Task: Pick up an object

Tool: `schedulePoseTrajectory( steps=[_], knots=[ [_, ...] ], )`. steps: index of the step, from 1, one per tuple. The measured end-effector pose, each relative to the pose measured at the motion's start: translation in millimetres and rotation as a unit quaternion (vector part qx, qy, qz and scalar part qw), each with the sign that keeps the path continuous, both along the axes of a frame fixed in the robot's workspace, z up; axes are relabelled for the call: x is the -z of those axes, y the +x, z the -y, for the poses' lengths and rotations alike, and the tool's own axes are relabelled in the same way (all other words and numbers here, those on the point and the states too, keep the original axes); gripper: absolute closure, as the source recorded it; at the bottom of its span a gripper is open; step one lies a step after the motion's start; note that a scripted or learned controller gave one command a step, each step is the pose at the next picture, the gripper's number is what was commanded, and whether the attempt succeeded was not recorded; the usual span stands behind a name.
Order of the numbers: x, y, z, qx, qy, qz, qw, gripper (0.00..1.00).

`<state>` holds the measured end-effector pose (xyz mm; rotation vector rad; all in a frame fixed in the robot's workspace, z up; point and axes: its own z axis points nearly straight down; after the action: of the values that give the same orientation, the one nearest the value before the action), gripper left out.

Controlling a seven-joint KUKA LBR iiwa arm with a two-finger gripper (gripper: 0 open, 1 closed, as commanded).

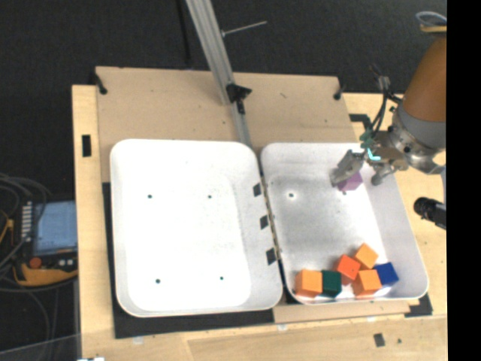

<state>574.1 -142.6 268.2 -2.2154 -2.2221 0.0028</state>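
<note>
Table is carrying two bins | gripper is hovering over right bin, is gripping purple block | block is seeming light, stiff; flat sides are best for holding

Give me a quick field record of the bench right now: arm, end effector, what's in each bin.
arm: enters from the view's right, over the right bin
end effector: above the far part of the right bin
purple object: small, right at the end effector; whether it is held is unclear
blocks: clustered in the right bin's near corner: orange blocks, green block, blue block
left bin: white, beside the right bin
</note>
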Motion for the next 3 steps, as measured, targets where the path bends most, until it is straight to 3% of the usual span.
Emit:
schedulePoseTrajectory(
  steps=[1,3],
  knots=[
    [-2.4,0.8,0.1,0.001,-0.0001,0.003,1.0000,0.00],
    [108.6,-2.3,11.5,0.003,-0.0018,0.000,1.0000,0.00]
  ],
)
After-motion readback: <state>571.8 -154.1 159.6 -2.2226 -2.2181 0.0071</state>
